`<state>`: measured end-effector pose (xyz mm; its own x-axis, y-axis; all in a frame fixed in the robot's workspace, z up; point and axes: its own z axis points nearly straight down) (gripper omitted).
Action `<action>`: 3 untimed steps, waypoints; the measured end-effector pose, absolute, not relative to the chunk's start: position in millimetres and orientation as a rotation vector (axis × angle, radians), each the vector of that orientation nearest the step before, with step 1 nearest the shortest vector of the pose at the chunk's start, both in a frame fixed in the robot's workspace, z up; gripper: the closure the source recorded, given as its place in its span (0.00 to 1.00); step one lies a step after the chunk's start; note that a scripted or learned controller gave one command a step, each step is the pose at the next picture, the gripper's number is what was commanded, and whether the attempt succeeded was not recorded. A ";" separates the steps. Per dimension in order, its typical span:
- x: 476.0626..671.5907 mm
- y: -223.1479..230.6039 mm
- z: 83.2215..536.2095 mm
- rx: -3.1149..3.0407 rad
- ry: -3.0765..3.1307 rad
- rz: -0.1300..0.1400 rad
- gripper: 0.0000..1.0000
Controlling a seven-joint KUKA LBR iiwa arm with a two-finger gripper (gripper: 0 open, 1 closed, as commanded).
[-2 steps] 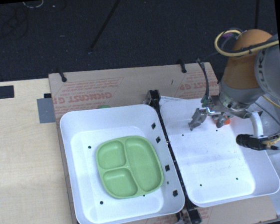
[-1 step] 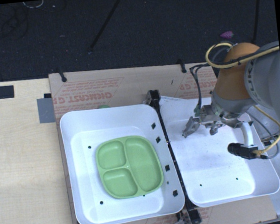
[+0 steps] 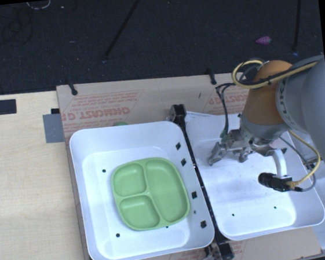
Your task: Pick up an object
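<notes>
A light green divided plate (image 3: pixel 150 192) with three compartments lies flat in the middle of the left bin (image 3: pixel 90 158). My gripper (image 3: pixel 229 155) hangs over the upper left part of the right bin (image 3: pixel 260 220), well to the right of the plate and across the bins' shared wall. Its grey fingers (image 3: pixel 214 155) are spread apart, and I see nothing between them. The grey arm with its orange band (image 3: pixel 263 94) comes in from the right, above the gripper.
A black plug on a yellow cable (image 3: pixel 276 181) hangs from the arm over the right bin's floor. Black clips (image 3: pixel 179 114) mark the divider between the bins. Cardboard (image 3: pixel 124 101) lies under both bins, and a wooden bench surface (image 3: pixel 25 200) lies to the left.
</notes>
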<state>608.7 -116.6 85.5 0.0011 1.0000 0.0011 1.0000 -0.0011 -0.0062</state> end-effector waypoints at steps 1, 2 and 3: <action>609.1 -117.4 97.5 -2.223 -2.213 0.004 1.00; 615.9 -116.0 142.4 -2.222 -2.222 -0.002 1.00; 609.6 -120.3 187.9 -2.227 -2.218 -0.002 1.00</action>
